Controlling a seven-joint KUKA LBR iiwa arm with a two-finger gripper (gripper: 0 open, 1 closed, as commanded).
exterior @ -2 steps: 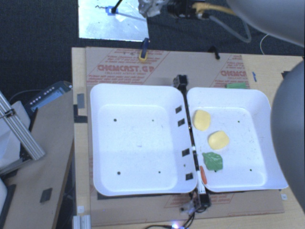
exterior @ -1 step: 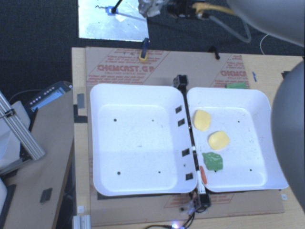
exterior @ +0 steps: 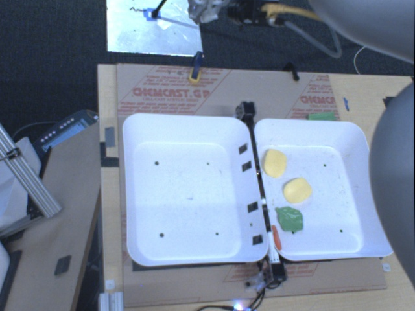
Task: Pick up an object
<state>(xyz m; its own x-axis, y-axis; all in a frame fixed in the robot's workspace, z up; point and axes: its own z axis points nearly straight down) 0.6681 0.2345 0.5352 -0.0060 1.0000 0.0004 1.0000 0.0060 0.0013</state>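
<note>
Left white bin (exterior: pixel 188 193) on the counter (exterior: pixel 110 173), side by side with the right white bin (exterior: pixel 337 193), rims touching along the middle seam. Inside the right bin, all near its left wall: a pale yellow piece (exterior: pixel 275 163) toward the far edge, a second yellow piece (exterior: pixel 297 190) just beside and a little nearer, a green object (exterior: pixel 289 219) below that, and a thin orange-red sliver (exterior: pixel 277 238) close against the left wall near the front corner. Above the counter's far edge, the claw (exterior: pixel 206 4) up high, well apart from both bins; opening blurred, cannot tell wide or narrow. Grey arm (exterior: pixel 389 193) over the right bin's right edge.
</note>
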